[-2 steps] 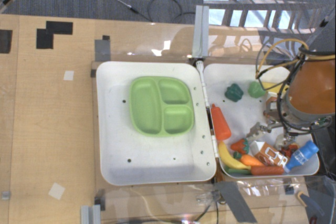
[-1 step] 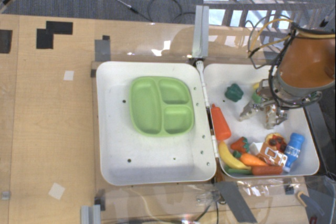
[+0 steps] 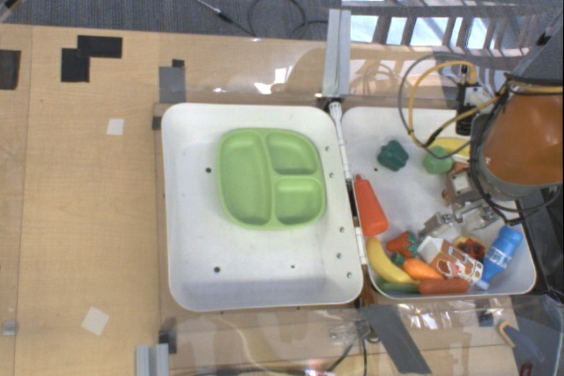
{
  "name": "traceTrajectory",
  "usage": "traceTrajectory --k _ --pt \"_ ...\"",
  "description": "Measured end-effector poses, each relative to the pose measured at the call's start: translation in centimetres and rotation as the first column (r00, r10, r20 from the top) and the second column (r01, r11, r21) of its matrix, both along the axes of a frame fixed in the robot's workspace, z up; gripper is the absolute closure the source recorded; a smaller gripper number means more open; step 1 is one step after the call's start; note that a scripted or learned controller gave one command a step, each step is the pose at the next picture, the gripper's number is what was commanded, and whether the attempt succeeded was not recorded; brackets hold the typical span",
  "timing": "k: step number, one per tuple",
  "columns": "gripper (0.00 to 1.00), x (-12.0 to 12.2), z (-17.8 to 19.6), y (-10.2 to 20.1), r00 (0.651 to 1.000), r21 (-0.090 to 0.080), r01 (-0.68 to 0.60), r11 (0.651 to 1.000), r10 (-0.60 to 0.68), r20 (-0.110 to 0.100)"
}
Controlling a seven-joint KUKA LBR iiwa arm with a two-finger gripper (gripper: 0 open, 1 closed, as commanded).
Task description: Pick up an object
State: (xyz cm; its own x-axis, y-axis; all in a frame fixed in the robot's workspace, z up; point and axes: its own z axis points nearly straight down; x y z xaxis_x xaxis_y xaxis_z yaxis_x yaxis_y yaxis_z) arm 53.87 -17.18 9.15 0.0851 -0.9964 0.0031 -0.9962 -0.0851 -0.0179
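— So, what does the camera view show on the bench?

— Two white bins side by side. The left bin (image 3: 189, 277) holds a green divided plate (image 3: 270, 178), lying flat near its middle. The right bin (image 3: 366, 132) carries the clutter.

— Where exactly?

— An orange bottle (image 3: 370, 205) lies along its left wall, with a banana (image 3: 386, 263) below it at the front left corner. A carrot (image 3: 421, 269) sits just beside the banana, and a red and white packet (image 3: 460, 262) lies against the front edge. A blue bottle (image 3: 502, 249) leans in the front right corner. A dark green piece (image 3: 393, 156) and a lighter green one (image 3: 437, 160) sit toward the back.

— And the gripper?

— The gripper (image 3: 458, 211) hangs low over the right half of that bin, above the front pile. Nothing shows between its fingers; whether they are spread or closed, I cannot tell.
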Motion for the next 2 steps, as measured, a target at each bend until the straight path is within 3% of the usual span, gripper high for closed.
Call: traceTrajectory --k 1,2 --pt "0.00 11.2 -0.3 0.9 0.990 0.006 0.139 0.990 -0.139 -0.008" --pt "0.00 13.4 -0.2 8.1 0.974 0.007 0.225 0.974 -0.225 -0.006"
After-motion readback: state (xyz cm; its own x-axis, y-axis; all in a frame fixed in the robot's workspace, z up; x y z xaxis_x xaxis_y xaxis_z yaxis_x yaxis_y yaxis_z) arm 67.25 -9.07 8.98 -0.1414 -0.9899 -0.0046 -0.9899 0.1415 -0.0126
